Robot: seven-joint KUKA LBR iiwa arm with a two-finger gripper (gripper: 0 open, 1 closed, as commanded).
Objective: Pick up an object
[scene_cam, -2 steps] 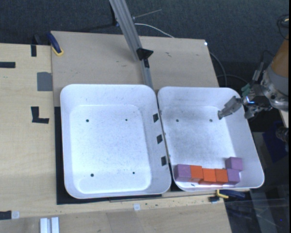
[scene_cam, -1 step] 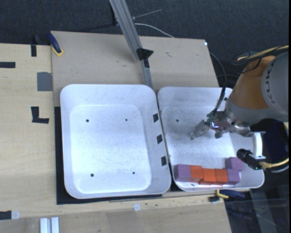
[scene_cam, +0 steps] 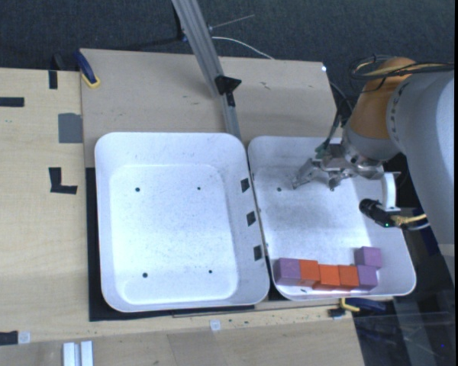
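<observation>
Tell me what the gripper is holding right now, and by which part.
Nothing is held. The gripper hangs over the upper part of the right bin, its fingers spread with nothing between them. The purple and orange blocks lie along the bin's near edge, well apart from it.

Pale wooden bench top (scene_cam: 30, 204) spans the view. Raised tan board (scene_cam: 153, 90) lies at 12 o'clock behind the bins. Grey aluminium pole (scene_cam: 201, 40) slants from 12 o'clock down to a small black bracket (scene_cam: 227, 85). Blue and yellow clamp (scene_cam: 87, 69) at the board's 10 o'clock corner. Black tape marks (scene_cam: 59, 180) and a grey square patch (scene_cam: 70, 126) at 9 o'clock. Dark carpet (scene_cam: 99, 10) beyond the bench.
</observation>
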